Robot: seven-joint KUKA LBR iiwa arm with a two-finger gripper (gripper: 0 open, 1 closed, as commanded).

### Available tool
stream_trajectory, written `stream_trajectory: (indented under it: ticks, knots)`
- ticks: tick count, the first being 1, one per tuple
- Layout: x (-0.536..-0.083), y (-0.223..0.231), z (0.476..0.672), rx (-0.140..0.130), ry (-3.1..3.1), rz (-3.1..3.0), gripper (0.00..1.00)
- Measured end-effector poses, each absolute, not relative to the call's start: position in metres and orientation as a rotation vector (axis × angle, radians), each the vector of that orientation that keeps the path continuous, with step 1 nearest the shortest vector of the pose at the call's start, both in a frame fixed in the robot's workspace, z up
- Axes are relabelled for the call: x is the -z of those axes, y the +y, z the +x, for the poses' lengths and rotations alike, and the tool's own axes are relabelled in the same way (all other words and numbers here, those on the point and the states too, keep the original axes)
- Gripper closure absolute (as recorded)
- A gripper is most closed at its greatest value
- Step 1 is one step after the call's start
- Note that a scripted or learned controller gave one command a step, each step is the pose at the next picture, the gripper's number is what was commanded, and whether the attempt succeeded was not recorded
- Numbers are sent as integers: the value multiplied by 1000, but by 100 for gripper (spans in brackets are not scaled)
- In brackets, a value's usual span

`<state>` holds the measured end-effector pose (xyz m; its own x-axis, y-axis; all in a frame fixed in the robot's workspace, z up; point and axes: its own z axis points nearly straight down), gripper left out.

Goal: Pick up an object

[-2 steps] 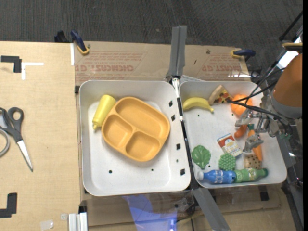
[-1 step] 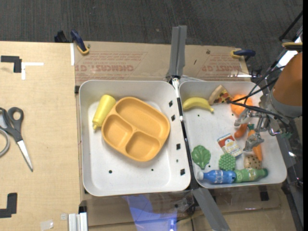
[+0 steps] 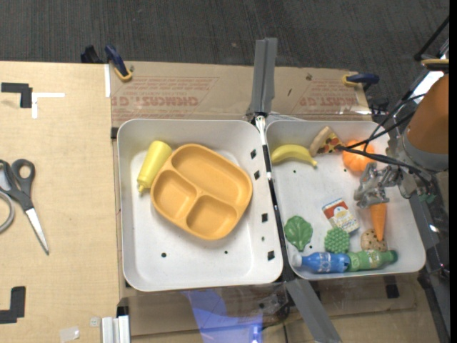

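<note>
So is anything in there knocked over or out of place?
Somewhat: the yellow bottle lies on its side against the orange divided plate in the left bin, and the blue bottle lies flat too. Nothing looks spilled or damaged.

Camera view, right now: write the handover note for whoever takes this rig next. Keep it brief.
Gripper: low over the right bin, at its right side, just above the toy carrot. Whether it is open or shut cannot be made out; nothing is seen held.
Right bin: banana, pizza slice, an orange fruit, small carton, green leaf, blue bottle, green bottle.
Left bin: yellow divided plate, yellow bottle.
Done: nothing lifted.
Left: grasp one object, likely the carrot, and raise it.
</note>
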<state>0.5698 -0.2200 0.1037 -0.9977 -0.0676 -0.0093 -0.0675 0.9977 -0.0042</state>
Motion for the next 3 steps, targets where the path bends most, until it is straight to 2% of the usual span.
stream_trajectory:
  ticks: [1, 2, 3]
  knots:
    - [-104, -220, 570, 5, 3130, -106, 0]
    - [-93, -222, 588, 2, 3135, -82, 0]
    - [-104, -222, 590, 6, 3129, -85, 100]
